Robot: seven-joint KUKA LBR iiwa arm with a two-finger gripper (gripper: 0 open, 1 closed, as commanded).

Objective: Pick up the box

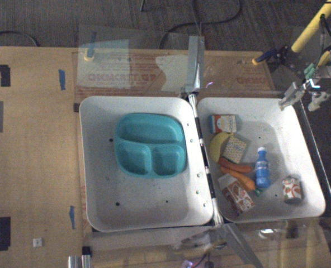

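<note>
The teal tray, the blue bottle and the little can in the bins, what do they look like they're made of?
The teal tray looks like moulded plastic: one even colour, rounded compartments, a dull sheen. The blue bottle seems plastic too, with a white cap and solid colour. The can has a printed red and white wrap; whether it is metal or toy plastic cannot be told from here.

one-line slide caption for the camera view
Gripper hovers at the right bin's far corner; boxes, banana, carrots, bottle and can inside; teal tray in left bin.
</note>
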